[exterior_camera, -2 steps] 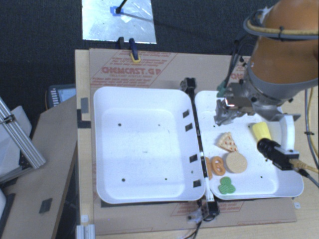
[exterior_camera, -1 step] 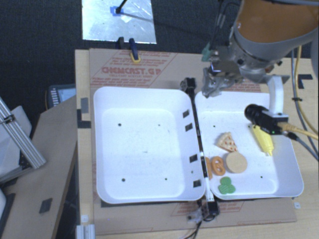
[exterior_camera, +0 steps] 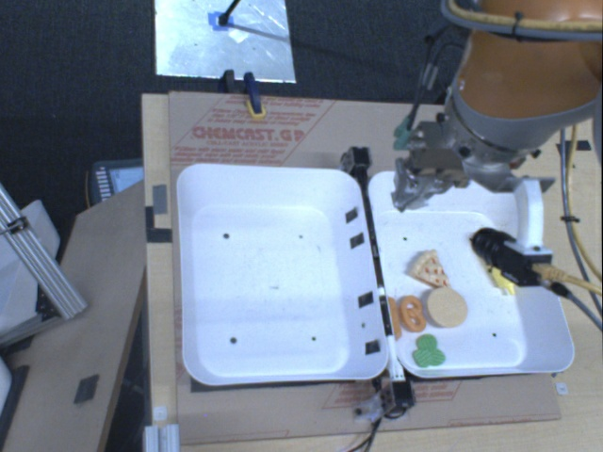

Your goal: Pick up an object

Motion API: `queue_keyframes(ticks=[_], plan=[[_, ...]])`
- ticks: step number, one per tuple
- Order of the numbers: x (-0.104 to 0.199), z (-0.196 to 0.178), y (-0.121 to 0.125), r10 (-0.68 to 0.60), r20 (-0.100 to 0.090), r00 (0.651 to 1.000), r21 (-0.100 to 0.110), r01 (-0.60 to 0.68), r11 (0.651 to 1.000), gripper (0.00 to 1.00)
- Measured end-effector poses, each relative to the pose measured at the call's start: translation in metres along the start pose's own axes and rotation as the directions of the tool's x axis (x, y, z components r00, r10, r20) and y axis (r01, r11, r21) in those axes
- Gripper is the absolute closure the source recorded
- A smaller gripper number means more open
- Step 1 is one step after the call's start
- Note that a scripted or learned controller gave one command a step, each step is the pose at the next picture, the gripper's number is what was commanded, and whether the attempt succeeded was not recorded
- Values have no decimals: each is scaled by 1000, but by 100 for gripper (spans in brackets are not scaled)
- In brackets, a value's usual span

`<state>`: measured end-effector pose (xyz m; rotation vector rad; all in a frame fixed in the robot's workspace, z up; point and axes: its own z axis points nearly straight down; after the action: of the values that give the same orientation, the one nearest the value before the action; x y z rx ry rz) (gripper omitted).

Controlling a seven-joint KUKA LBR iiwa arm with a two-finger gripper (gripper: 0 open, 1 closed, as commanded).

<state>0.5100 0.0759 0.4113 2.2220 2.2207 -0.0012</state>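
Approach step: your gripper (exterior_camera: 413, 194) hangs above the right bin's (exterior_camera: 542, 347) far edge; grip state, cannot tell. Next, you descend onto the pizza-slice toy (exterior_camera: 430, 269).

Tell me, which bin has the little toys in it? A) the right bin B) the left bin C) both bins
A: the pizza slice, round tan disc, pretzel and green piece all lie in the right bin, below the gripper.
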Motion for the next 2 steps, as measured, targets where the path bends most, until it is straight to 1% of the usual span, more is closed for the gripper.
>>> queue_keyframes(ticks=[1, 2], plan=[[32, -16, -2, -7, -2, 1000, -4, 7, 1000, 100], [70, -45, 23, -7, -3, 1000, -7, 7, 1000, 100]])
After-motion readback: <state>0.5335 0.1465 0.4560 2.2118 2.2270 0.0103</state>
